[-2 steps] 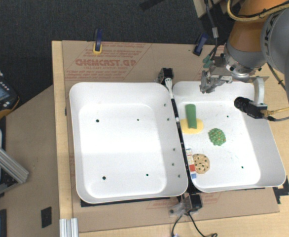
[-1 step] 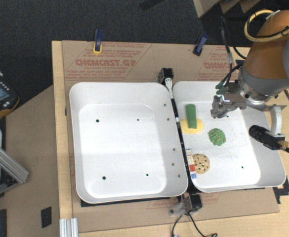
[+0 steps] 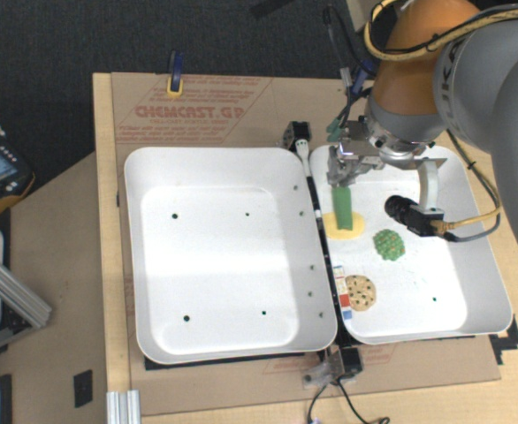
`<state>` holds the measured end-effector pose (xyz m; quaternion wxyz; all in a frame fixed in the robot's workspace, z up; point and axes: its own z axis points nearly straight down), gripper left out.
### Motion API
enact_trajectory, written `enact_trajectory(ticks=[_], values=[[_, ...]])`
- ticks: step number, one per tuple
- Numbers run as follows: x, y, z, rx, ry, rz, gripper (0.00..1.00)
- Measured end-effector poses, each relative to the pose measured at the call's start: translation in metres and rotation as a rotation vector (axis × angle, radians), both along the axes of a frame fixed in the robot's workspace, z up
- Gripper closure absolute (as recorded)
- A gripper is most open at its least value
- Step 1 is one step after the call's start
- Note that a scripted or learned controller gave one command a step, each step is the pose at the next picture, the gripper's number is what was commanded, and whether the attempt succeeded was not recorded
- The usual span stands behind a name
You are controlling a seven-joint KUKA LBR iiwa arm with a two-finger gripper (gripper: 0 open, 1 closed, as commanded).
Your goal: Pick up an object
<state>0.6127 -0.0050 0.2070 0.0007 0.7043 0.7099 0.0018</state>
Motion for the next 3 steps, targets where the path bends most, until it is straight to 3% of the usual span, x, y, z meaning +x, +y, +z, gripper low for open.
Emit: enact_trajectory(ticks=[1, 3], values=[[-0.02, -0.127, -0.006, -0.005, 0.006, -0.019, 1.0], [-0.122, -0.023, 0.05, 0.002, 0.007, -0.002, 1.0]])
